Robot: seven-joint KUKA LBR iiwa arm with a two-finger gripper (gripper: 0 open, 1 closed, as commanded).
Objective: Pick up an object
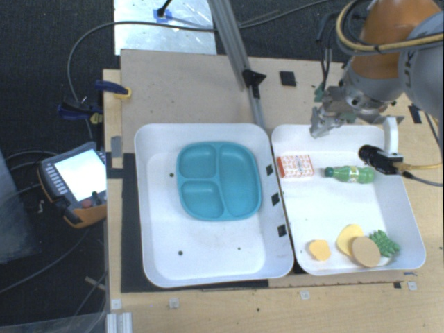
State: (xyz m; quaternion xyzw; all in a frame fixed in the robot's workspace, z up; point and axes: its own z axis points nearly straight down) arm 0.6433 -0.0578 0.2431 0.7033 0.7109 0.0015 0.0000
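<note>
My gripper hangs over the far edge of the right bin, above and behind the objects, with nothing seen between its fingers. Just below it lies a small red-and-white patterned box near the bin's left wall. A green bottle lies on its side to the right of the box. At the bin's near right corner sit a small orange piece, a yellow piece, a tan round piece and a green ridged item.
The left bin holds a teal divided plate. A slanted grey pole crosses the bench behind the bins. A black sensor block with a cable hangs from the arm over the right bin's far right.
</note>
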